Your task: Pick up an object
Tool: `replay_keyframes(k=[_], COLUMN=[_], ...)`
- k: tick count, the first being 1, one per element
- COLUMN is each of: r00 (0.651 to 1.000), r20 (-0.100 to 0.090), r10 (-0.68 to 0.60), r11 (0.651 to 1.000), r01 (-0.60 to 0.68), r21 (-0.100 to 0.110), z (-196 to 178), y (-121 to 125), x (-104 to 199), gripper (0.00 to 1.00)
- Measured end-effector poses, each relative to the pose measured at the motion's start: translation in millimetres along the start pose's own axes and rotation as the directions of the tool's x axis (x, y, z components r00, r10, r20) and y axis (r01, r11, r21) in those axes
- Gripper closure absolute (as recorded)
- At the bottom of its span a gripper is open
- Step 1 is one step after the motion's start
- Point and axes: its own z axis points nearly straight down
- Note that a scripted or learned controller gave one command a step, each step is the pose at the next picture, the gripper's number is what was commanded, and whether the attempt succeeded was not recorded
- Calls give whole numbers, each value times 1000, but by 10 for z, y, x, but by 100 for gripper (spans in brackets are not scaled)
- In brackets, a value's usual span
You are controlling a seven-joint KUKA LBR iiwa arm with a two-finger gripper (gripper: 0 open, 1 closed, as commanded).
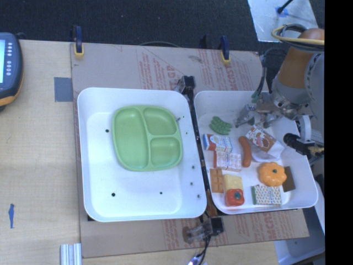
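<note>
While gripper (255, 116) hovers w/ fingers apart just above the sausage (245, 150), nothing's held; approach step, next needs descent + closing.

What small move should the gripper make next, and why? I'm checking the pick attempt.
Probably a short descent onto the packet just below it. The gripper hovers over the right bin near its upper edge with nothing visibly between its fingers, and the packet is the nearest item.
</note>
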Motion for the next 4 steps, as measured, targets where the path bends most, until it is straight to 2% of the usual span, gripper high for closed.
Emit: replay_keyframes(k=[1,2,3,4], r00=[1000,1000,1000,1000], r20=[6,7,8,6], r10=[-5,-7,-8,-4], r11=[1000,1000,1000,1000], r01=[5,7,8,4], r21=[-26,-27,-27,-30], z=[-6,-105,-103,12], y=[-776,-751,-752,-1171], x=[119,105,104,485], gripper=[0,100,0,0])
